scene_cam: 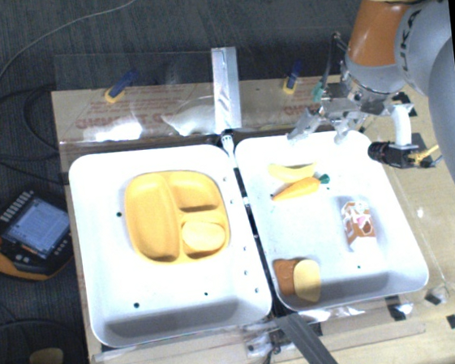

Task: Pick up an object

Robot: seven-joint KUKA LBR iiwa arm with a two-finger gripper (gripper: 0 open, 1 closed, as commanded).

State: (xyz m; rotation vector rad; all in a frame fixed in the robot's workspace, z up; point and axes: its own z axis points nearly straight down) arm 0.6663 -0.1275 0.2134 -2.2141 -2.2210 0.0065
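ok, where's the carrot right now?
In the right bin, upper left area: the carrot lies just below the yellow banana piece, near the divider.

In the left bin [97, 257] you have a divided tray [174, 216]. The right bin [393, 199] holds a toy carrot [300, 187] far-left, a packet [358, 221] right, a toy bread [297, 279] near-left.

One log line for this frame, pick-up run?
phase: pre-grasp | gripper: over far rim of right bin, nothing held | right bin: carrot, banana, packet | left bin: yellow tray
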